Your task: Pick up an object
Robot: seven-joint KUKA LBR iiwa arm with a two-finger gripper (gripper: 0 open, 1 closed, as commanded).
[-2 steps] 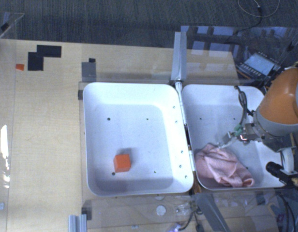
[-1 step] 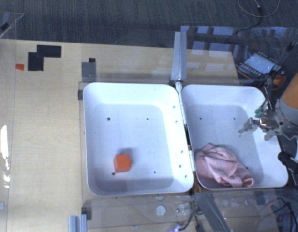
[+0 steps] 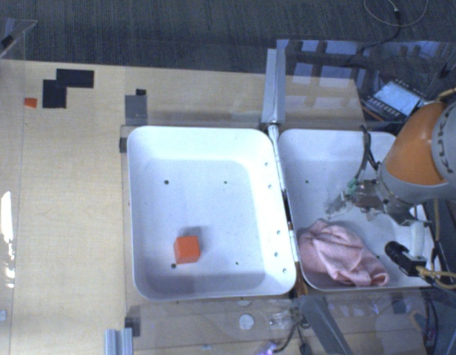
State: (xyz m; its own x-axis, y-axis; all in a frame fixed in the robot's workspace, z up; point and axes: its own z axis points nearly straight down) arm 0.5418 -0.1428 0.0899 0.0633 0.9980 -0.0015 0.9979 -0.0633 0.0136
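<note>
An orange block (image 3: 187, 249) lies near the front of the left bin (image 3: 146, 161). A crumpled pink cloth (image 3: 339, 254) sits at the front of the right bin (image 3: 309, 154). My gripper (image 3: 351, 197) hangs over the right bin, just above and behind the cloth, with the orange-banded arm coming in from the right. I see nothing held in it, and its small metal parts are too indistinct to read.
A grey divider rail (image 3: 282, 191) separates the two bins. Black patches (image 3: 64, 86) and a small orange mark (image 3: 30, 103) lie on the wooden bench at far left. Equipment and cables crowd the right side.
</note>
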